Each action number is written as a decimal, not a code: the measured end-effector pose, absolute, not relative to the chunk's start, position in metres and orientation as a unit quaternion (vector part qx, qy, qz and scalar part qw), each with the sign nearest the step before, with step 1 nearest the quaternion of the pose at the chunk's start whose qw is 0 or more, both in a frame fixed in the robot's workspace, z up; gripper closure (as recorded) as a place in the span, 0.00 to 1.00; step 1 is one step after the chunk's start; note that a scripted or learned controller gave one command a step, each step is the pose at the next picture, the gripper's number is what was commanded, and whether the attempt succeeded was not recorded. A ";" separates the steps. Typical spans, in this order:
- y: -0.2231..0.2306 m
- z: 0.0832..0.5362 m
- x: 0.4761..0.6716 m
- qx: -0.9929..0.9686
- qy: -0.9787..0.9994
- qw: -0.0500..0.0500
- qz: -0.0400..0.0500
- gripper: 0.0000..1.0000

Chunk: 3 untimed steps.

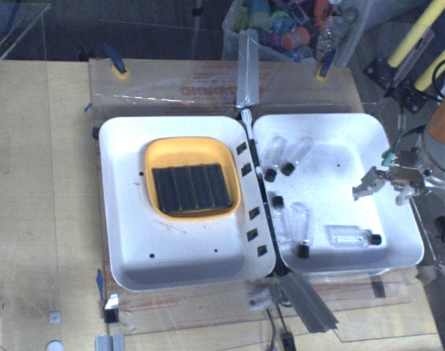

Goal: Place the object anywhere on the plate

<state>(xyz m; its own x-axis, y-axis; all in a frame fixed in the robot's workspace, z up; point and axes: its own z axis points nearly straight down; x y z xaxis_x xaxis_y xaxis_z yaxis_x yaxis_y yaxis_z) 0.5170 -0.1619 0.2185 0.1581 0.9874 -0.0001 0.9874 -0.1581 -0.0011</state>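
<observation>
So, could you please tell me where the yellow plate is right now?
The yellow plate sits in the left white bin in the camera view, with a dark ribbed object lying on it.

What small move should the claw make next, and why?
Probably move left and down toward the clear bottle lying nearest in the right bin. The claw sits at that bin's right edge holding nothing visible, and the yellow plate in the left bin awaits an object.
</observation>
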 end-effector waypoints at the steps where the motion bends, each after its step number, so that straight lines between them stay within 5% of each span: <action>1: -0.213 0.293 0.538 -0.713 -0.701 -0.001 0.000 0.00; 2: -0.219 0.272 0.549 -0.710 -0.705 0.000 0.001 0.00; 3: -0.219 0.282 0.551 -0.709 -0.705 -0.001 0.001 1.00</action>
<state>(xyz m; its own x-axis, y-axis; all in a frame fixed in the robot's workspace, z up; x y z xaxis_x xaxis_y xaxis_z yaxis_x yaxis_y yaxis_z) 0.5507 -0.2187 0.2823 0.0047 1.0000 -0.0028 1.0000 -0.0047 0.0009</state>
